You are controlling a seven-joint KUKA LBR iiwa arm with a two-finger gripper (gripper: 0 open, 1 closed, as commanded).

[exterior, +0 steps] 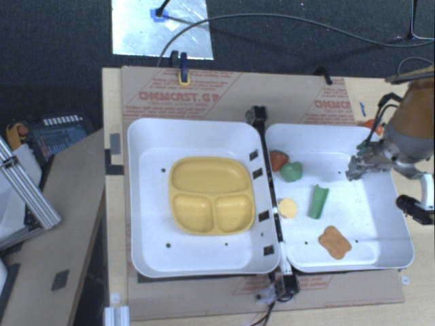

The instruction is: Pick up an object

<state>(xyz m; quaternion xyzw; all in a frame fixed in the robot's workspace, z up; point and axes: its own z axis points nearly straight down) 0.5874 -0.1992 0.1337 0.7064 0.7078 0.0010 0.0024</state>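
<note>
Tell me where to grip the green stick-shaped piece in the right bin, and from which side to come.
Grip the green piece across its narrow middle, coming straight down from above. It lies flat and long, running roughly up-down in view, with bare bin floor on both long sides, so fingers should fit there. The gripper hangs to its upper right.

Tray (208,194) in left bin (146,202)

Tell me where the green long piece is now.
The green long piece lies in the right bin, between the pale yellow round piece and the orange-brown flat piece.

dark carpet (54,46), cardboard-topped bench (224,94)
</note>
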